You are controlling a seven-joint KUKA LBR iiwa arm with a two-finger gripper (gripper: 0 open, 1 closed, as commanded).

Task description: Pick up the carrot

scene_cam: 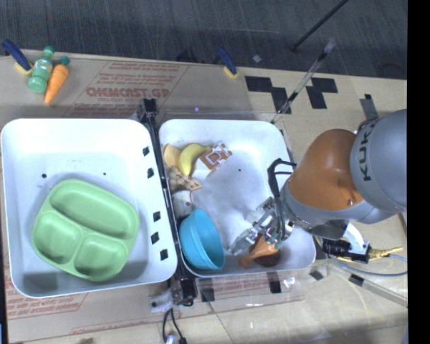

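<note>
Grey rounded arm (387,160) with white KUKA lettering on the shell. Broad glossy orange band (326,174) above the wrist. Black cable (274,181) looped beside the band. Metallic silver hand (261,229) with small coloured wires. Black connector and yellow lead (376,251) below the wrist.

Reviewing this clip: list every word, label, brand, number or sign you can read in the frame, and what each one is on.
"KUKA", partly cut off, runs in dark letters along the grey arm.
"CHEMCAST GP", in faded red print, is on the brown board behind the bins.
More red print lies around that name and along the board's left and lower edges; it is too small and blurred to read.
</note>
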